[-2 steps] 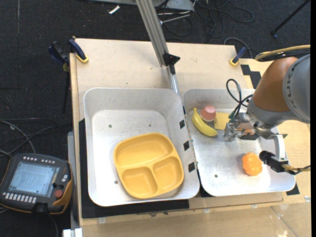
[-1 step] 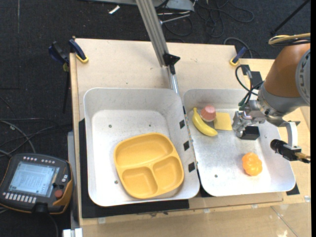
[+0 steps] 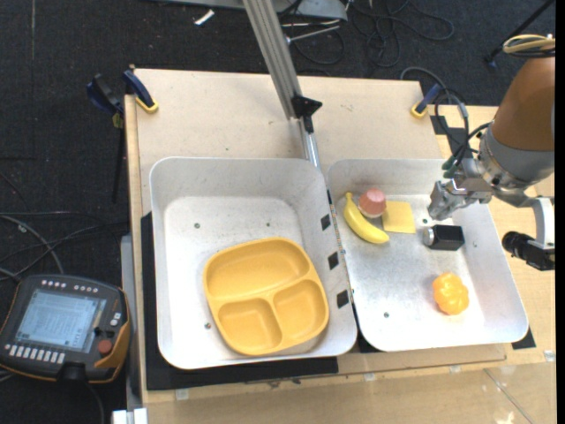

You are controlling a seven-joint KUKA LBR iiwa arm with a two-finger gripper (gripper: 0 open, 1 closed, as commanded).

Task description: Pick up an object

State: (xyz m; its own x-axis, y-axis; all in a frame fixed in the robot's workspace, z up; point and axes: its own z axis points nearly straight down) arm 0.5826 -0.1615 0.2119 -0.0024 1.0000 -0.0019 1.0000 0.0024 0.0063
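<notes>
Four loose items lie in the right bin, all close to the jaws, which hang low over that bin's far right part. Whether the jaws stand wide or narrow cannot be told from this angle; nothing is seen between them. Just below the jaws, toward the camera, rests a small black block, apparently clear of them. Left of the jaws lies a flat yellow square, with a pink rounded piece at its far left corner and a banana just beyond that, near the bin's left wall. Well below the jaws, toward the near rim, sits an orange-yellow rounded fruit. Far left of the jaws, the left bin carries a yellow three-compartment tray. Both bins stand on the bench.
</notes>
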